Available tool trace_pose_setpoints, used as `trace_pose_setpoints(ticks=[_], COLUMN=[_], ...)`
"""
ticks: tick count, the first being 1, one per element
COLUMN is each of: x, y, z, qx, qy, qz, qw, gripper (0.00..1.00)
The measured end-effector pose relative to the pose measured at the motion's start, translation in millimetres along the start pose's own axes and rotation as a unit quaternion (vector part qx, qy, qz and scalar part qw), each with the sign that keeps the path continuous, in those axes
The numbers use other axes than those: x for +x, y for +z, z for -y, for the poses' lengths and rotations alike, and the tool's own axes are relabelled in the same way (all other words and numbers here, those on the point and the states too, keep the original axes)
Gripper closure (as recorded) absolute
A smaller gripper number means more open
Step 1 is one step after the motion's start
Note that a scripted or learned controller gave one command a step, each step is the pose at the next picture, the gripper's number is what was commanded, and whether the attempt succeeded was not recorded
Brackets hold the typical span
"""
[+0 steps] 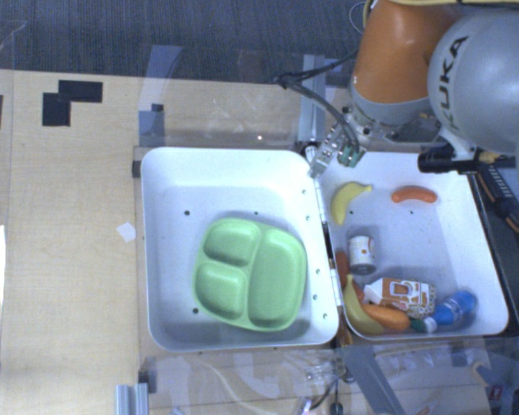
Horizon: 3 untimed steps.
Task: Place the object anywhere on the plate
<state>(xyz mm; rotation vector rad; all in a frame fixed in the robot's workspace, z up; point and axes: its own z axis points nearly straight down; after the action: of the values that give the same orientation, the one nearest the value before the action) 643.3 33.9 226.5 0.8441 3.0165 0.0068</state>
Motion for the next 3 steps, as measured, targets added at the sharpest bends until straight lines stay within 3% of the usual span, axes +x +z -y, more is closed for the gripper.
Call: trace_pose_setpoints(ticks=[1, 2, 3], x=[100.1, 160.8, 117.9], y=[40.9, 39.7, 39.3], z=[-17.1, 35.3, 49.0], qx=[0.001, 0.001, 0.0], qy=[-0.044, -0.141, -0.296], qz=[-0.002, -0.002, 0.0], qw=[0.999, 0.99, 0.9553], gripper=[1.0, 1.0, 1.0])
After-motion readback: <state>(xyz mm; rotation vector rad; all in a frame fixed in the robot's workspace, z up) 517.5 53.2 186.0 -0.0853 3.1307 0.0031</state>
